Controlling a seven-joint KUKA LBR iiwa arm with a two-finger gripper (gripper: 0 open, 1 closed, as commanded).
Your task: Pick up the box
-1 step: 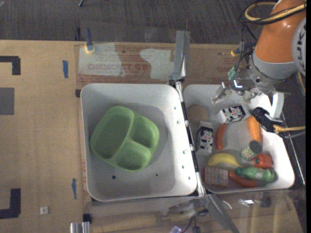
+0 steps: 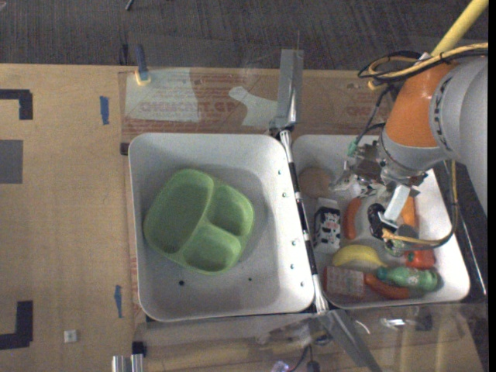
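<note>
white plastic bins, two side by side on a pale wooden counter. the left bin carries a green divided plate, lying flat near its middle. the right bin is crowded with small things.

the grey arm with the orange band enters from the right, and its pincer hangs over the upper middle part of the right bin. whether the pincer is open or closed cannot be told from this view, and nothing can be seen held in it.

the box, a small white carton with black markings, lies against the left wall of the right bin. it is to the left of the pincer and lower in the view, near it but clearly apart. a narrow orange piece lies just beside the box on its right, between box and pincer.

a round tan object rests above the box, in the bin's upper left corner. below the box lie a banana and a reddish flat packet. a green bottle lies on its side along the bin's lower edge.
</note>
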